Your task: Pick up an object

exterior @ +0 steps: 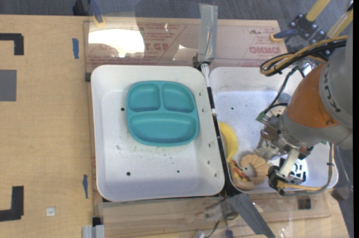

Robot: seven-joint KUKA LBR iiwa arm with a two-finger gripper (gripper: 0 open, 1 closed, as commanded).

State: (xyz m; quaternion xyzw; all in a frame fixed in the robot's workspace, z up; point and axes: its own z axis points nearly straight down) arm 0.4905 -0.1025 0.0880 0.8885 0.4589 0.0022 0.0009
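In the right bin (247, 102) a yellow banana-like piece (228, 138) lies along the left wall. Just below it sits a tan round object with brown and red markings (249, 168), near the bin's front left corner. My gripper (268, 154) hangs over the bin's front half, just right of the tan object, under the grey and orange wrist (314, 108). The wrist and cabling hide much of the gripper.
The left bin (112, 169) holds a teal three-compartment plate (162, 112). A clear panel and a grey upright post (207, 35) stand behind the bins. Yellow and black cables (291, 60) loop over the right bin's back right. Wooden bench lies to the left.
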